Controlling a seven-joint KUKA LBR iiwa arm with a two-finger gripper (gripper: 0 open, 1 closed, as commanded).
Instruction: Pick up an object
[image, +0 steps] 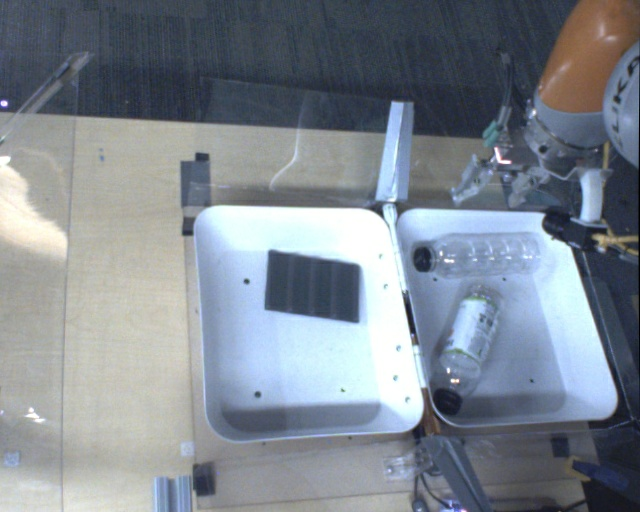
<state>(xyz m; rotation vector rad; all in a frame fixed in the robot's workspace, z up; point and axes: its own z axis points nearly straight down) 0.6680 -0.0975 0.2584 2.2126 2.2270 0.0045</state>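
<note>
My two-finger gripper (497, 186) hangs splayed open and empty above the bench just behind the right white bin (590, 370), where a clear ribbed plastic bottle with a black cap (478, 256) lies along the far wall and a green-labelled clear bottle (468, 335) rests slantwise below it. Nothing is picked yet; next, I judge, I must swing forward over one bottle and descend.

Two clear plastic bottles (478, 255) (468, 335), glossy and see-through, are seen in a smooth white plastic bin (590, 350). A matt dark ribbed pad (312, 287) is seen in the other bin (215, 330). The desk (100, 300) is pale wood.
</note>
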